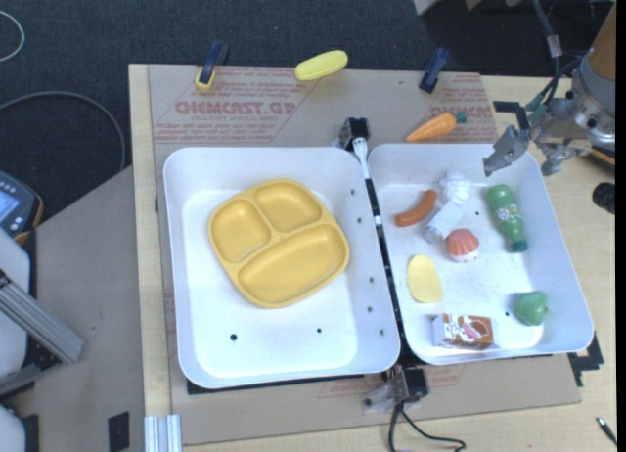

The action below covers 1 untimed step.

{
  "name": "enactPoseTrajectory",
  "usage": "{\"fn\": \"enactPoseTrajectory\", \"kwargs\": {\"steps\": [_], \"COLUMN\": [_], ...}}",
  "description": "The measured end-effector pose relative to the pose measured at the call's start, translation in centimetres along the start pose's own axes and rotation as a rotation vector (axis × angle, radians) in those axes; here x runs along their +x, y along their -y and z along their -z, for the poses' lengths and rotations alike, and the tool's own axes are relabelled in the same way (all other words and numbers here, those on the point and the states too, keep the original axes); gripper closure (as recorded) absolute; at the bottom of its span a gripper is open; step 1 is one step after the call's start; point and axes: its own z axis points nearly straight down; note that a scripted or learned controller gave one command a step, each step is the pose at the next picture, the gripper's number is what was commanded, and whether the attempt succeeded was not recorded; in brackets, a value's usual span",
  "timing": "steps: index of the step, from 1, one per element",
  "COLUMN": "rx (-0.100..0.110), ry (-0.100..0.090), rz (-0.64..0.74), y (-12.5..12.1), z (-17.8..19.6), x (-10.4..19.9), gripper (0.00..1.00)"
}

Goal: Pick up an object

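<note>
Our gripper (pixel 504 154), jaws spread and holding nothing, hangs above the green bottle (pixel 506 215), whose round body, we judge, could roll free on closing.

Plastic toys, paper-faced bench

The yellow divided tray (pixel 279 242) and green bottle (pixel 507 215) look like smooth, slightly glossy plastic; both white bins (pixel 186 245) look matt plastic; the bench sheet (pixel 245 108) is printed brown paper; the gripper (pixel 509 152) is dull metal.

Robotics lab bench. 2 white bins (pixel 186 245) sit on a clamped Chemcast board (pixel 245 103); loose cables (pixel 15 39) run over dark carpet left of the board.
</note>
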Motion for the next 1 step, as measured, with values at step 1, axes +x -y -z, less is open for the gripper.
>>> {"fn": "enactPoseTrajectory", "kwargs": {"steps": [1], "rx": [-0.018], "ry": [0.002], "rz": [0.007], "y": [0.52], "z": [12.74], "x": [5.29], "gripper": [0.00]}}
